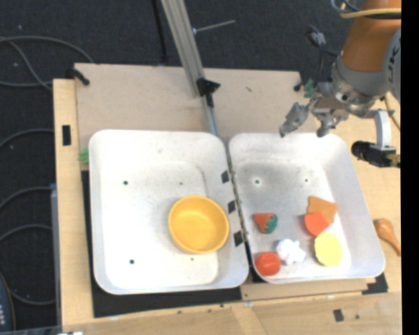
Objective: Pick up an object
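One arm (366, 40) | gripper (309, 125) open, above right bin's (349, 159) far rim

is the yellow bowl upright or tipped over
Upright. The yellow bowl sits in the left bin with its round opening facing up, and its inside shows nothing in it.

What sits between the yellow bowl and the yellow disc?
In the camera view, between the yellow bowl and yellow disc: the bins' shared rims, a red ball and a white lump.
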`<state>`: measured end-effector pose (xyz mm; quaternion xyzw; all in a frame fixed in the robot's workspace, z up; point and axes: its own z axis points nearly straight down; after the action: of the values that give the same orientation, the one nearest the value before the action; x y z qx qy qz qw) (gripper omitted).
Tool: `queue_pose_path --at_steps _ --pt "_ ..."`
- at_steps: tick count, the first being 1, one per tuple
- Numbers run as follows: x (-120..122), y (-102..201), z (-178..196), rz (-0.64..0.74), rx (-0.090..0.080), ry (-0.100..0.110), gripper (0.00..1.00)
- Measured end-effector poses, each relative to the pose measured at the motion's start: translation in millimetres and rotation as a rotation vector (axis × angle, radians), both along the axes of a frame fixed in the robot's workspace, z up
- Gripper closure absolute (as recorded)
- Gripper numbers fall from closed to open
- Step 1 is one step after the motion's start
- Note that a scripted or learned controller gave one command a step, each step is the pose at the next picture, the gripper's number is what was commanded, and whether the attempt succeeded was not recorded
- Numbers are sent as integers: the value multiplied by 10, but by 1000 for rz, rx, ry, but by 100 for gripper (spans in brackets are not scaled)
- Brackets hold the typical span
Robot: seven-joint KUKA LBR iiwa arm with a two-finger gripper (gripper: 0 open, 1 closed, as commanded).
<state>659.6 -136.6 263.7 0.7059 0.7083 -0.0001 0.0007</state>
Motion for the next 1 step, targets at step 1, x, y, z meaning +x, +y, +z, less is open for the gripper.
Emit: queue_pose_path --at_steps 1 --pt "-1 -3 0 0 -1 0 0"
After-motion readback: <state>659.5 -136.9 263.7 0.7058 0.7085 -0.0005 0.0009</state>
